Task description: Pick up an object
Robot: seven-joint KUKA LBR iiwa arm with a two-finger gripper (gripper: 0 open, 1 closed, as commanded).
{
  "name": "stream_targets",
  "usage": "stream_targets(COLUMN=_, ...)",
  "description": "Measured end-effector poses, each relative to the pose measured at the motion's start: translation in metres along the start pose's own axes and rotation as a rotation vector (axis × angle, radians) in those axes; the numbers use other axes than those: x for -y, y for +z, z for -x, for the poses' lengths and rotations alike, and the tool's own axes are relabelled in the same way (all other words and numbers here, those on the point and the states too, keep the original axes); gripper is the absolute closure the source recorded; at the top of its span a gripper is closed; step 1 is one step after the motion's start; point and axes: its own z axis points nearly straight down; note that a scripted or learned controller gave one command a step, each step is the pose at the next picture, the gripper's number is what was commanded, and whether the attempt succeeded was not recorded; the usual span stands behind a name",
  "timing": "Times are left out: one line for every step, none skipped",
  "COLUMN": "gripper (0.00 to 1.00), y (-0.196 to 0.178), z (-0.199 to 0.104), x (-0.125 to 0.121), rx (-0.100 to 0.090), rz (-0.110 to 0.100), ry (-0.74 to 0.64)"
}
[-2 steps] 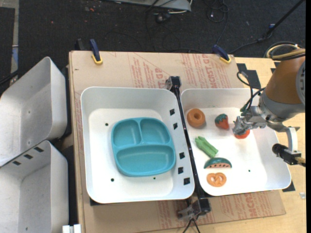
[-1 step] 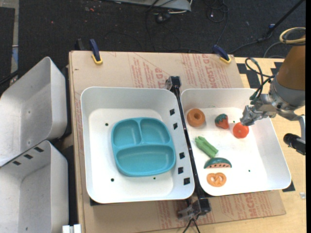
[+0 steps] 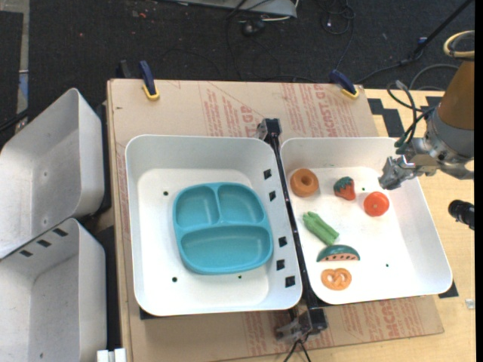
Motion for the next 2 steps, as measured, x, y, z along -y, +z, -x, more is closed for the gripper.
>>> stream_targets(gripper=1.0, y=-0.012, z=-0.054, x=0.002, rx=-0.003, rz=-0.003, ry=-0.005)
stream_targets(gripper=1.0, y=-0.004, z=-0.106, x=0.012, rx=-0.003, rz=-0.007, ry=-0.005)
